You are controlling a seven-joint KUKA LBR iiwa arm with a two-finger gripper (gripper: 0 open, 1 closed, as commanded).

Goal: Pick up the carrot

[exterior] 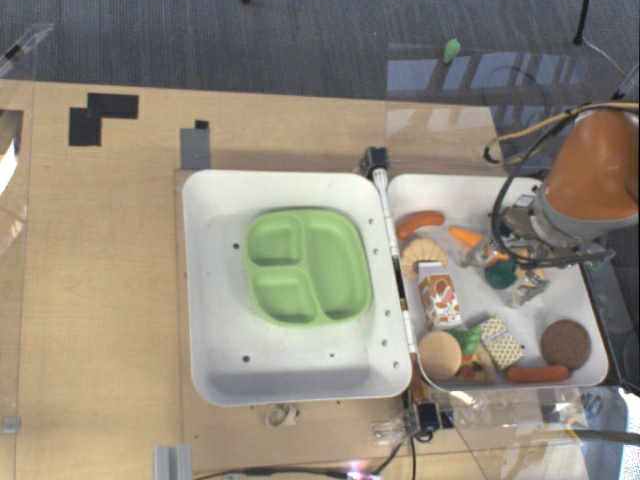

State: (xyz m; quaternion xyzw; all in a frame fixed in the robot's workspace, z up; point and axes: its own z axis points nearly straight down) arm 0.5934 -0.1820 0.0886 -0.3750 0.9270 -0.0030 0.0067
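Two white bins sit side by side on my surface (100,298), the left bin (215,368) near the middle of the frame and the right bin (600,368) toward the right edge. The left bin holds a green divided plate (305,266), lying flat at its centre. My arm (595,168) comes in from the right, its orange band at the upper right, and my tool (512,258) hangs over the middle of the right bin; from this angle I cannot tell how far apart it stands or whether anything is caught in it. The carrot (464,236) lies in the upper middle of the right bin, just left of my tool, orange and pointing toward the left. Further left of it, near the bin's upper left corner, lies a reddish sausage (420,223), with a tan cracker (426,252) below that and a small carton (439,299) lower still. A dark green piece (500,274) sits right under my tool. Along the bottom of the bin I see a bun (440,353), a checkered block (501,345), a brown patty (565,341) and another sausage (537,374).
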